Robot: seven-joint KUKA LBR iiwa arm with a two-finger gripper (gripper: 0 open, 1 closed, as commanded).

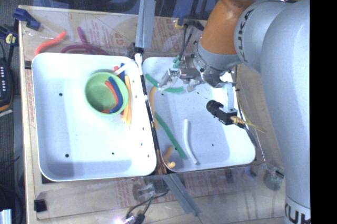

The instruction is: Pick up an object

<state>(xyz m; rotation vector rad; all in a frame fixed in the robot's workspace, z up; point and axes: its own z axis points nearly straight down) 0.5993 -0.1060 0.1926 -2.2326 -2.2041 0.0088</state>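
Two white bins: the left bin (63, 133) holds one green bowl (106, 93) (pens inside); the right bin (231, 146) holds two green sticks, one white. Gripper (176, 78) hovers by its far-left corner, finger state unclear.

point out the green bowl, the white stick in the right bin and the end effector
green bowl (103, 92), camera view, on its inner floor
white stick (187, 139), camera view, mid-length
end effector (176, 79), camera view, at its tip
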